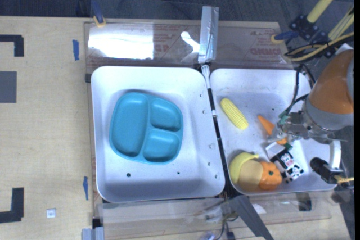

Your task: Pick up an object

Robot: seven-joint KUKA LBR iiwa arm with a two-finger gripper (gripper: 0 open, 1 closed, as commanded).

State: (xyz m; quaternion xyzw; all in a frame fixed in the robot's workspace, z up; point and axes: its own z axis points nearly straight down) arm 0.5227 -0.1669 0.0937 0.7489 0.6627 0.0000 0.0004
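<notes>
The gripper point(279, 146) sits low in the right bin point(247, 84), among a small orange carrot-like piece point(265, 123), a black-and-white item point(289, 166) and a yellow-orange toy point(253, 171); whether it is clenched or released cannot be told. A corn cob point(233, 113) lies apart, nearer the divider. Risk, in my judgement: the crowding may cause a pinch on two items, or a nudge with no catch. The left bin point(107, 93) holds a blue divided tray point(146, 126). The bench point(39, 121) is pale wood; dark carpet lies behind.
</notes>
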